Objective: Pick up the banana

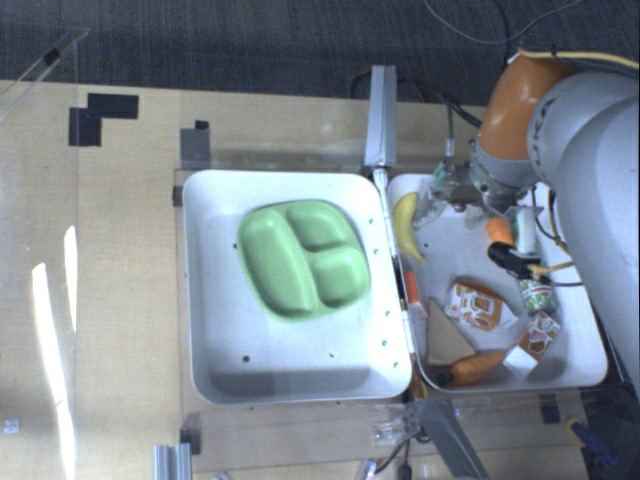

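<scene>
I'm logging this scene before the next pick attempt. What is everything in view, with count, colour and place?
left bin: 1, white, left half of the bench
divided tray: 1, light green, three compartments, middle of the left bin
right bin: 1, white, beside the left bin
banana: 1, yellow, upper left corner of the right bin, along its left wall
carrot: 1, orange, near edge of the right bin
snack packet: 1, brown and white, middle of the right bin
small orange item: 1, under the arm, too unclear to name
arm: 1, grey with an orange band, over the right bin
gripper: 1, just right of the banana
</scene>
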Available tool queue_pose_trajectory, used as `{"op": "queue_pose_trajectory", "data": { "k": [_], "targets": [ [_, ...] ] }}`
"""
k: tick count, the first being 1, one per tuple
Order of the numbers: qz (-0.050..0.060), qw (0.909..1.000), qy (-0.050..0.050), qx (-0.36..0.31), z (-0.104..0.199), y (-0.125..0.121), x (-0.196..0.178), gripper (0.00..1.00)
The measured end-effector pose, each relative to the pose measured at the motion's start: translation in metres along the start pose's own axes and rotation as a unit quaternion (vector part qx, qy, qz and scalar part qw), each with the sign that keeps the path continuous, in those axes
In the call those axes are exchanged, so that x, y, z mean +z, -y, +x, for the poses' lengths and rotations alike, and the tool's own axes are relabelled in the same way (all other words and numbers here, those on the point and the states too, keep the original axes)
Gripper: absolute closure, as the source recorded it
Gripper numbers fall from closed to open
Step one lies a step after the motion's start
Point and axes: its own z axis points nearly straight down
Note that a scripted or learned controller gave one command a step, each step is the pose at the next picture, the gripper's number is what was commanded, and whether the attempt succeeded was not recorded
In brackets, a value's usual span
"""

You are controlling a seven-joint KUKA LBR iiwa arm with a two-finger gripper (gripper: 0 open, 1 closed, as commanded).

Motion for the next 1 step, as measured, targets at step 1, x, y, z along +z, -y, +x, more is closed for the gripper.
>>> {"op": "queue_pose_trajectory", "data": {
  "k": [1],
  "targets": [
    [-0.012, 0.9853, -0.002, 0.170, 0.0261, -0.0020, -0.0903, 0.00]
  ]
}}
